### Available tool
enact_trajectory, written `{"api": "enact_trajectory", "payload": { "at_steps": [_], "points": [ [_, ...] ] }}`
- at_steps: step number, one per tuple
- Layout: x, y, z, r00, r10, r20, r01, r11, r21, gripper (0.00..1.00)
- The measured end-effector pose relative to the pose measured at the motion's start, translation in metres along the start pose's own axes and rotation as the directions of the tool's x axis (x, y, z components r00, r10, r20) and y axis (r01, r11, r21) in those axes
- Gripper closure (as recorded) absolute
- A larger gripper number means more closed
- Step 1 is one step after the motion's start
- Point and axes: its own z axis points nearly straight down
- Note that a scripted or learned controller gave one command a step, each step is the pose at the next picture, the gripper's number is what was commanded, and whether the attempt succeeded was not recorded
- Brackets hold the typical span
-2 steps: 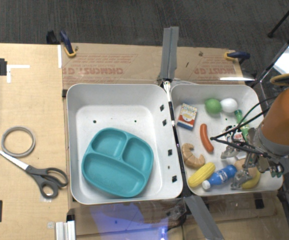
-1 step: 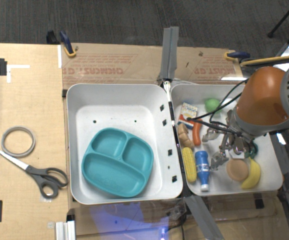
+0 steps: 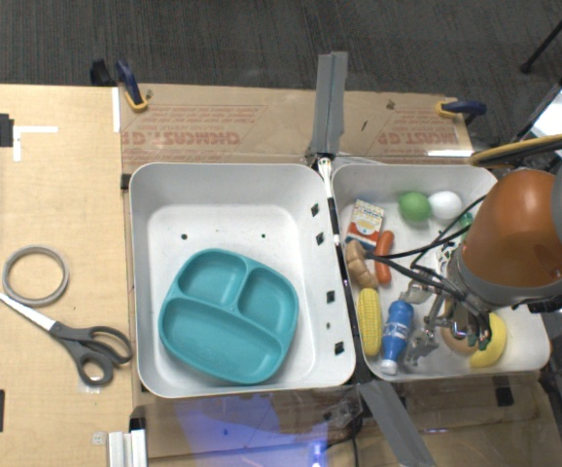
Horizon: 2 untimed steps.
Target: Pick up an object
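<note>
A: Wooden bench [image 3: 48,163] over dark carpet; scissors [image 3: 72,337] and a tape roll [image 3: 36,274] lie left of the left bin [image 3: 225,185], which holds a teal divided plate [image 3: 228,315].

B: Right bin [image 3: 524,353], beside it: corn cob [image 3: 368,321], blue bottle [image 3: 396,334], carrot [image 3: 384,257], green ball [image 3: 414,207], white ball [image 3: 445,204]. The gripper [image 3: 435,337] hangs just right of the bottle; whether it's spread or closed, I can't tell.

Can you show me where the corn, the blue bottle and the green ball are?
corn [image 3: 368,321]: camera view, middle of the yellow cob.
blue bottle [image 3: 397,327]: camera view, middle of its blue body.
green ball [image 3: 414,207]: camera view, centre of the ball.
</note>
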Motion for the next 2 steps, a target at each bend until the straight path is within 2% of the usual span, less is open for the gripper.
{"api": "enact_trajectory", "payload": {
  "at_steps": [1,2],
  "points": [
    [-0.076,-0.009,0.000,0.979,0.206,0.001,-0.206,0.979,0.000,0.00],
    [-0.052,0.024,0.000,0.975,0.223,-0.002,-0.223,0.975,0.001,0.00]
  ]
}}
